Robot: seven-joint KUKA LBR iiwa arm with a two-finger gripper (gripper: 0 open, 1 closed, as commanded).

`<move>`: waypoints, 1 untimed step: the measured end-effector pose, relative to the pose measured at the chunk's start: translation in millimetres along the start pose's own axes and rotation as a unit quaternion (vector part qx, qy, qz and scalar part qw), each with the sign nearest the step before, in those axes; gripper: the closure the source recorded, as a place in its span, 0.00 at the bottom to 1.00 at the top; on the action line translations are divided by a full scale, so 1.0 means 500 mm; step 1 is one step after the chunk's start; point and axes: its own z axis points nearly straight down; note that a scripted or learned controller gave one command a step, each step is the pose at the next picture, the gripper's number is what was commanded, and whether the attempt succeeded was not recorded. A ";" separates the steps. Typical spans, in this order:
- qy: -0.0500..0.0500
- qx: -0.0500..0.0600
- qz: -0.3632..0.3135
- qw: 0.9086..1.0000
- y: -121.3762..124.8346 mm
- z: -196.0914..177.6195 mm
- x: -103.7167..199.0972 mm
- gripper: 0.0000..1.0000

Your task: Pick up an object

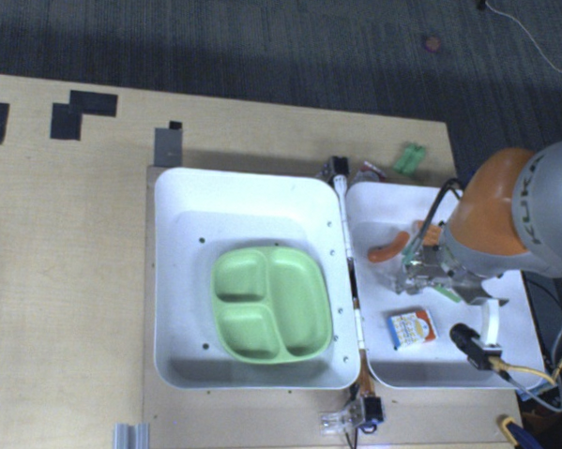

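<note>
In the right bin, my gripper hangs low over the middle, reaching in from the right. An orange-red sausage-shaped piece lies just up and left of the gripper, near the bin's left wall. A small box printed in blue, white and orange lies on the bin floor just below the gripper, apart from it. A bit of green shows under the gripper's right side. I see nothing between the fingers.
The left bin holds a light green divided plate. A green object lies on the bench behind the right bin. A divider rail separates the two bins.
</note>
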 end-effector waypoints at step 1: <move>0.000 0.000 0.000 1.000 0.000 0.000 0.000 0.00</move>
